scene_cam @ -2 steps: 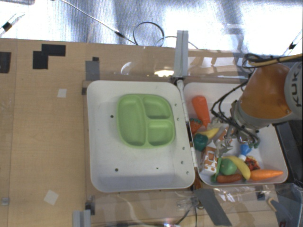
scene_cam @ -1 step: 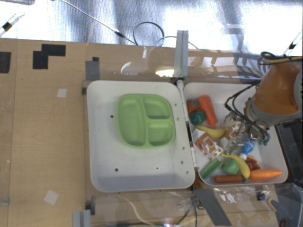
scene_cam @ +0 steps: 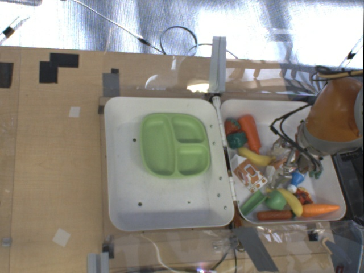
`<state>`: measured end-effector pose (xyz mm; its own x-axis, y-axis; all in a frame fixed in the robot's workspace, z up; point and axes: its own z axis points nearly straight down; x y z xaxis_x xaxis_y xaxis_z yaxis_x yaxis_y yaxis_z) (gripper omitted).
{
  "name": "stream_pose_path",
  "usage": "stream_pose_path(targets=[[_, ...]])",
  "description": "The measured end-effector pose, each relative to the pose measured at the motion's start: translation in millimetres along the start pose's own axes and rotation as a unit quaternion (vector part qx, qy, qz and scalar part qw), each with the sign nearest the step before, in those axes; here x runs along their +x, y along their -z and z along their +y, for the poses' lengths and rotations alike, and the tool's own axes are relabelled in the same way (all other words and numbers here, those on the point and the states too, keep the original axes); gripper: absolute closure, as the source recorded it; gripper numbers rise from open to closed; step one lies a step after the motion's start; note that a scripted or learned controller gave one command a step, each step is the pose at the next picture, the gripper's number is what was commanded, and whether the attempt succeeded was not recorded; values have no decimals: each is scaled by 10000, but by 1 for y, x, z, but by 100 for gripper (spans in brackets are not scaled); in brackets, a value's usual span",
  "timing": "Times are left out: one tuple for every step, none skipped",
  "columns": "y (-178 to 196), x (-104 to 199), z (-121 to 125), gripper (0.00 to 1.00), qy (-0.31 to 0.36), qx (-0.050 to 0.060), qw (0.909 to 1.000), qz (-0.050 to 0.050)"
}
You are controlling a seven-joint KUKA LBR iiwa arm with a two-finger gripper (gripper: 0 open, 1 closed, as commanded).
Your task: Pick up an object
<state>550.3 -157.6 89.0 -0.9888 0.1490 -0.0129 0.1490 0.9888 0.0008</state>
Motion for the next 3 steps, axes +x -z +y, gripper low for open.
stream_pose_path(targets=[[14, -4, 2, 100, 33, 4, 10000, -67], [14, -4, 2, 0, 33, 3, 10000, -65], [1, 25, -40, 0, -1023, 10, 9947, -23]])
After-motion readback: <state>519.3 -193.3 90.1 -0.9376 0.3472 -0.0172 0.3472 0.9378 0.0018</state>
